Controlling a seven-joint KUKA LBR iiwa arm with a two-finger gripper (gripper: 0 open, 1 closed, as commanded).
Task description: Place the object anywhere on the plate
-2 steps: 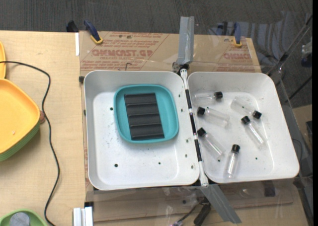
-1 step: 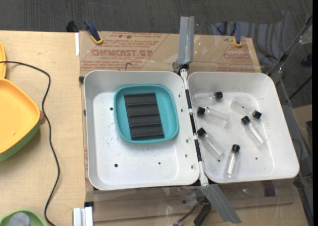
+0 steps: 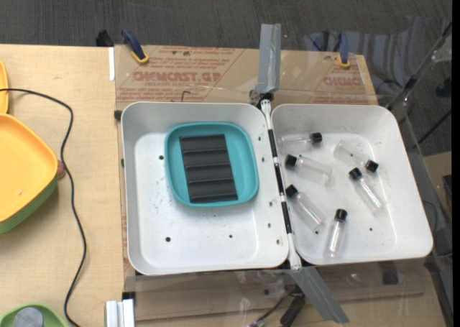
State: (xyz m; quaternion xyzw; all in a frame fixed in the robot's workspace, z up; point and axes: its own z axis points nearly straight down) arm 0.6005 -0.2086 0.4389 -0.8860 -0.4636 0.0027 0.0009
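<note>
I see a teal plate (image 3: 211, 164) in the left bin (image 3: 144, 232). Small clear vials (image 3: 305, 166) lie in the right bin (image 3: 402, 232).

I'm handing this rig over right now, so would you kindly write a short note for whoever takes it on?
Tool: I see no arm over the bins, so I can't report its state.
Left bin: a teal plate carrying a black ribbed block.
Right bin: about six clear vials with black caps, lying scattered, none on the plate.
Done: no vial has been placed.
Left: pick one vial from the right bin and set it anywhere on the plate.
</note>
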